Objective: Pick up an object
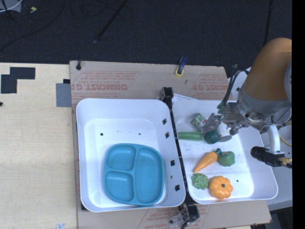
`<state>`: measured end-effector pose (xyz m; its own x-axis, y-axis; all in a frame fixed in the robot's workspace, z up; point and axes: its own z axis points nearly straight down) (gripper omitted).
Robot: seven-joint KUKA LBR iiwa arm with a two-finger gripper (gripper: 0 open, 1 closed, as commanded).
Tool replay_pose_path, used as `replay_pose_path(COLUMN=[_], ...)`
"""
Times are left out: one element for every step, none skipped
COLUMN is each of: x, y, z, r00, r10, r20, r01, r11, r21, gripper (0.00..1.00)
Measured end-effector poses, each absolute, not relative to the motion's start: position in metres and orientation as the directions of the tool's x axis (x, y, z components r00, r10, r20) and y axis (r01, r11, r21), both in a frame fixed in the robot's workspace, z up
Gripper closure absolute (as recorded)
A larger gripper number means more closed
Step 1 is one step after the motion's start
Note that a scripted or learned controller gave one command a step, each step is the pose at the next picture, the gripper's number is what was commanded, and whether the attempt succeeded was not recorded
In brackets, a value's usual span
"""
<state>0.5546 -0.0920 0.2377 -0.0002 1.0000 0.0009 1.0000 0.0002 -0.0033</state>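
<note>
The right bin (259, 187) holds several toy vegetables. A long green cucumber (189, 136) lies by its left wall, with a dark teal round piece (211, 138) at its right end. A small green patterned item (198, 120) sits further back. Toward the front are an orange carrot (205, 161), a green pepper (227, 159), a broccoli floret (200, 181) and an orange pumpkin (220, 187). My gripper (218, 129) hangs low over the back of this bin, right at the teal piece; whether it touches the piece is unclear.
The left bin (90, 123) holds a blue divided plate (133, 173). A black divider (172, 142) runs between the bins. The grey and orange arm (269, 80) crosses the right bin's far right corner. A black fitting (267, 156) juts over its right rim.
</note>
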Motion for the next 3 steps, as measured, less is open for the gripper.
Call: replay_pose_path(x=[0.552, 0.557, 0.556], y=[-0.101, -0.097, -0.095], z=[0.186, 0.141, 0.087], r00=[0.000, 0.000, 0.000], r10=[1.000, 1.000, 1.000], r20=[0.001, 0.002, 0.002], r01=[1.000, 1.000, 1.000], r11=[0.000, 0.000, 0.000], r21=[-0.008, -0.007, -0.008], gripper=[0.00, 0.00, 0.00])
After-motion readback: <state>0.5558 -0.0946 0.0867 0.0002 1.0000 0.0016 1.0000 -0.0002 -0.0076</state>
